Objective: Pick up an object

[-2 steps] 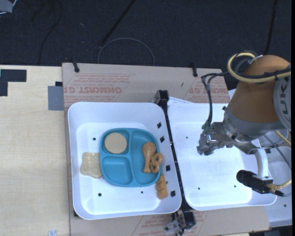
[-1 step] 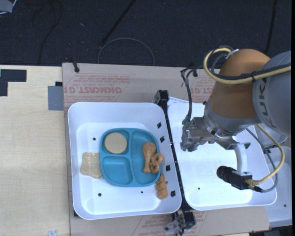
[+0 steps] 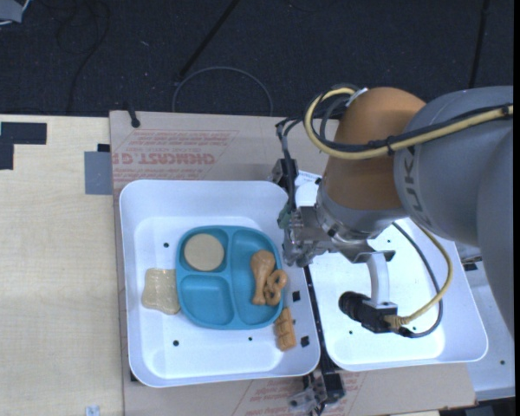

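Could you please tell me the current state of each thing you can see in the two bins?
Blue tray: flat in left bin.
Round cracker: in tray's upper-left compartment.
Pretzel: in tray's right compartment.
Pale bread piece: beside tray's left edge.
Small brown piece: by tray's lower-right corner.

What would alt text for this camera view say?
A grey and orange robot arm reaches over two white bins. The left bin holds a blue tray with a round biscuit and a pretzel; more pastry pieces lie beside it.
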`<action>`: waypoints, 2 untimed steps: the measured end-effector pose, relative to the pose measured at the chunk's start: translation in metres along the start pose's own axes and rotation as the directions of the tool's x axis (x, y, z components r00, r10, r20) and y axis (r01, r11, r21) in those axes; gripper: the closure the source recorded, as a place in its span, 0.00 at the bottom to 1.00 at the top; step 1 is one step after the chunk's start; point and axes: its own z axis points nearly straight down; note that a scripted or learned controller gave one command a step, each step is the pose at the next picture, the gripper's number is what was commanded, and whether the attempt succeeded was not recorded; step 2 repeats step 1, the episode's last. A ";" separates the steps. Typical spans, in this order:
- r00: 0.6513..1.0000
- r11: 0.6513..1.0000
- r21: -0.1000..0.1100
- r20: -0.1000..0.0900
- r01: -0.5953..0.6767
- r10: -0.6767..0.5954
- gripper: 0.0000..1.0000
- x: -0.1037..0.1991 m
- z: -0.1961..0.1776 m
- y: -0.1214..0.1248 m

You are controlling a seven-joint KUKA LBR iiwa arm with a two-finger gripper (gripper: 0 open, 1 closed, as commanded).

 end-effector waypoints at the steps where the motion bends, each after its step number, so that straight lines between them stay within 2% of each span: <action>1: 1.000 1.000 -0.001 0.001 0.000 0.000 1.00 0.045 0.003 -0.002; 2: 1.000 1.000 -0.001 0.001 0.000 0.000 1.00 0.045 0.003 -0.002</action>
